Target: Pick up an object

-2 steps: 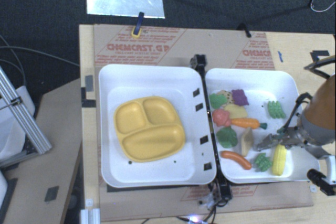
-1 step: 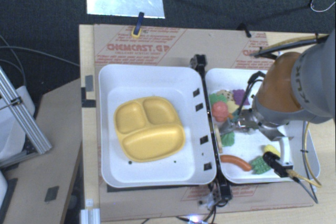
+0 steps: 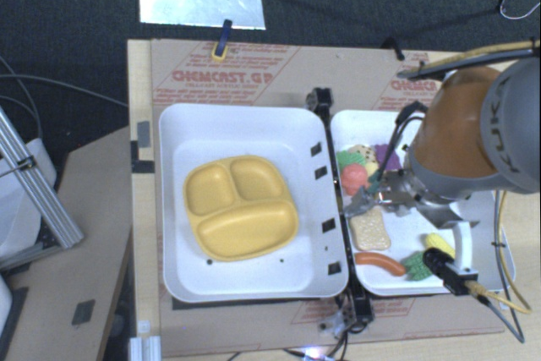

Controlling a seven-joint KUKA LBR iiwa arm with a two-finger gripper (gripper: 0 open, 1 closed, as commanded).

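A: What does the left bin [image 3: 182, 182] hold?
B: A yellow tray [image 3: 241, 207], smooth plastic, rounded, with three compartments, lying near the bin's centre.

A: And the right bin [image 3: 355, 121]?
B: Toy food. A speckled tan cracker [image 3: 370, 230], flat and rectangular, lies at 9 o'clock; a glossy orange sausage [image 3: 379, 263] curves at 7 o'clock; green broccoli [image 3: 418, 266] and yellow corn [image 3: 439, 245] sit at 5 o'clock; a red, round tomato [image 3: 354, 177] lies at 10 o'clock.

A: The gripper [image 3: 362, 203]?
B: Above the cracker's upper end; whether it grips anything, I cannot tell.
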